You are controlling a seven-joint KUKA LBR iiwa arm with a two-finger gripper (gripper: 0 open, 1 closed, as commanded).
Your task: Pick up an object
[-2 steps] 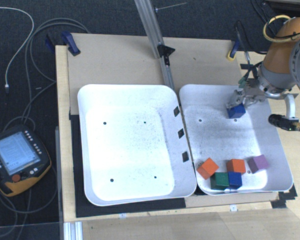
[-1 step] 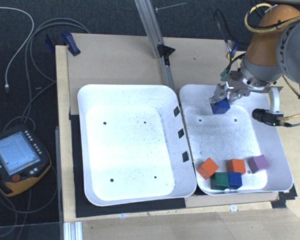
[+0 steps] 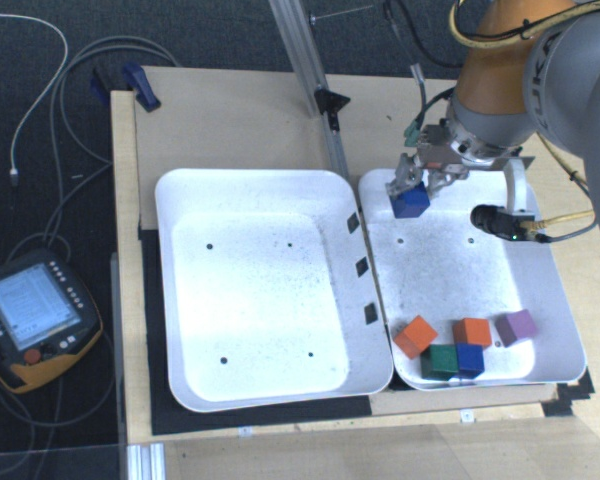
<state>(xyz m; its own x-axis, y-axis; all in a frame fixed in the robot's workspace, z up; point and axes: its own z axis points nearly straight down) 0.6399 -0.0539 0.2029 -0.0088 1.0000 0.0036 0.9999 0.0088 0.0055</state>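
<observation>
Over the right bin's (image 3: 540,268) far corner, the fingers (image 3: 412,183) seem clamped on a blue block (image 3: 412,202), lifted off the floor; other blocks (image 3: 464,344) cluster near the table's (image 3: 230,108) front.

Gripper (image 3: 412,186) over far left corner of right bin (image 3: 540,298), blue block (image 3: 412,202) between its fingers. Near edge of that bin: orange cube (image 3: 415,335), green cube (image 3: 441,359), small blue cube (image 3: 469,358), orange-brown cube (image 3: 472,332), purple cube (image 3: 517,326). Left bin (image 3: 180,268) beside it.
</observation>
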